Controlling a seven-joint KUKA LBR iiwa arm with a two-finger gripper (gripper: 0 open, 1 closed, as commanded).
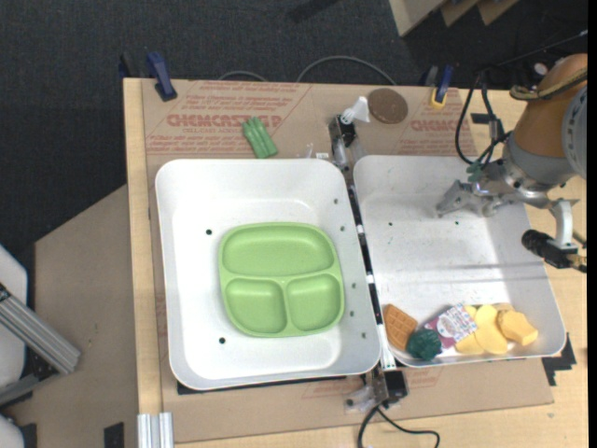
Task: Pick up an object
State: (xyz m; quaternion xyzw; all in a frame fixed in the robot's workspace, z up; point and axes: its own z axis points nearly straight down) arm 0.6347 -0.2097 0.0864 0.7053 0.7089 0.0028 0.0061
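Several small objects lie heaped in the near corner of the right bin (522, 269): an orange waffle-like piece (401, 322), a dark green lump (424, 344), a pink-and-white packet (455, 322) and yellow pieces (499, 330). My gripper (469, 204) hangs over the far part of the right bin, well apart from the heap. Its fingers look spread open with nothing between them. The grey arm with its orange band (550, 124) comes in from the right.
A green three-compartment plate (280, 278) lies in the left bin (187, 213). On the bench behind the bins are a green object (260, 139), a brown disc (387, 106) and a small white piece (353, 115). A black part (550, 247) juts over the right bin's rim.
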